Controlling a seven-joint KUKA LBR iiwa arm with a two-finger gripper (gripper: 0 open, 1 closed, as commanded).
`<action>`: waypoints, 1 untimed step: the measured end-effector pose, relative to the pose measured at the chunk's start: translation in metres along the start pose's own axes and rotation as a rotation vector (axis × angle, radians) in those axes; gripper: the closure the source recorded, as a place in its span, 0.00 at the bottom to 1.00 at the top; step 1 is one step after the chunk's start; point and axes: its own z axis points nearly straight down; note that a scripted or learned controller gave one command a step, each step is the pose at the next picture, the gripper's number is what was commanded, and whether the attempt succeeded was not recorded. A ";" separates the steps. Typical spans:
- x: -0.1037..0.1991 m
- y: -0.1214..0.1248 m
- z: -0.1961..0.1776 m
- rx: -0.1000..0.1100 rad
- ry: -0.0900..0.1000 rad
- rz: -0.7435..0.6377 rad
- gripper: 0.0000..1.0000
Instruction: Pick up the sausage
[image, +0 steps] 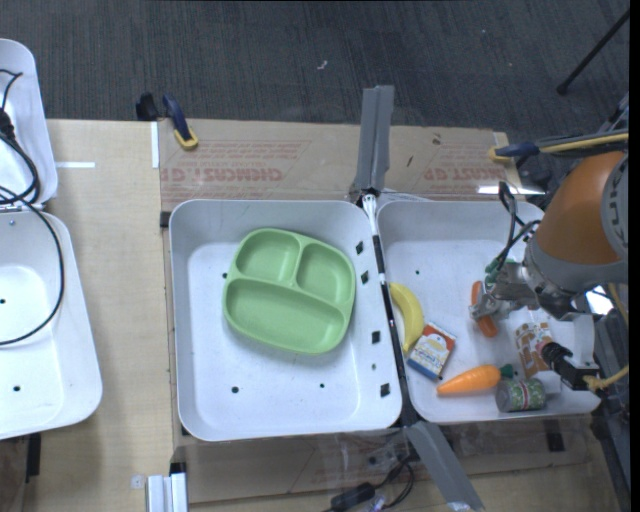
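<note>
Pale wooden table (110, 200) over dark carpet (250, 50). Green divided plate (290, 290) in left bin (200, 400). In right bin (420, 230): banana (407, 310), carrot (468, 380), can (521, 393), sausage (482, 308) under pincer (492, 300); grip impossible to tell.

wooden bench (110, 180), two white bins (200, 400) side by side

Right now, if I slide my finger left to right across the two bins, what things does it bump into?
Green three-compartment plastic plate → yellow banana → small colourful carton → orange carrot → green can.
</note>
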 end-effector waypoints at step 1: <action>0.028 0.005 -0.089 0.000 0.000 -0.129 1.00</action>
